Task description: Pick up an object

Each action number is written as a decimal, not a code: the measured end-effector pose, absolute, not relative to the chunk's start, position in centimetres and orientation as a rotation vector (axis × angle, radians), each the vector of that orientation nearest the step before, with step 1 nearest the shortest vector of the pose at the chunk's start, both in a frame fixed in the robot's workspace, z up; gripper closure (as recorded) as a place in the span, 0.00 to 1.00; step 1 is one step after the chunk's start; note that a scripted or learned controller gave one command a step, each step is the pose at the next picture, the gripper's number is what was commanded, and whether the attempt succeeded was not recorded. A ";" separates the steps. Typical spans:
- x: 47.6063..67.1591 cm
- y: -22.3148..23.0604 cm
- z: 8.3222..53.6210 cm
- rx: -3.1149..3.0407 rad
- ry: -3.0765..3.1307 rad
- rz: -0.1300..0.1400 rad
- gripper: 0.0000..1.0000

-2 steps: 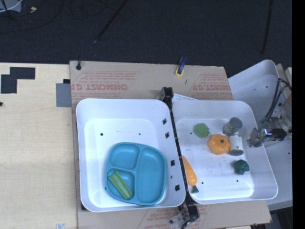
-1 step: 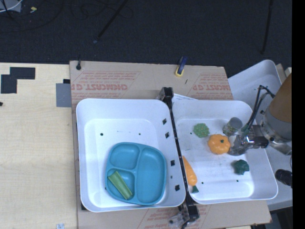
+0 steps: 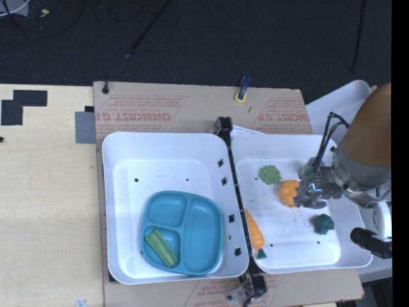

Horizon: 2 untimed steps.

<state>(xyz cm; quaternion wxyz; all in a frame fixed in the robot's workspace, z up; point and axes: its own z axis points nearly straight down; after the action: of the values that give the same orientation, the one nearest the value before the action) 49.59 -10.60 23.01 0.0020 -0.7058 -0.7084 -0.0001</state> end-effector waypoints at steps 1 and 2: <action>48.8 -5.4 21.8 -2.215 -2.221 0.003 1.00; 48.0 0.2 21.6 -2.212 -2.222 0.002 1.00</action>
<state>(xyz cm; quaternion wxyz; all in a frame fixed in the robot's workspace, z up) 48.03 0.25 21.60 0.0029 -0.7055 -0.7087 0.0007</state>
